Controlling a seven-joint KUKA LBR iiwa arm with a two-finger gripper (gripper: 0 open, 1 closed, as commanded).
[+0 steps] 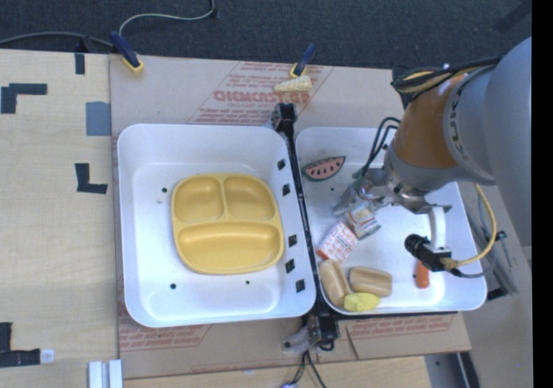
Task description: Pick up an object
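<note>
Below the orange band of the arm, the gripper is seen lowered into the right bin, just above a small packet near the middle of that bin; whether it is released or clenched cannot be told, and nothing is clearly seen held in it. A second, flatter packet is found just beside the first, toward the divider. A watermelon slice is placed near the far left corner of this bin. Along the near edge, two bread rolls are laid side by side, with a yellow lemon touching them, and a small carrot lies apart to their right. A yellow divided plate is set in the left bin.
</note>
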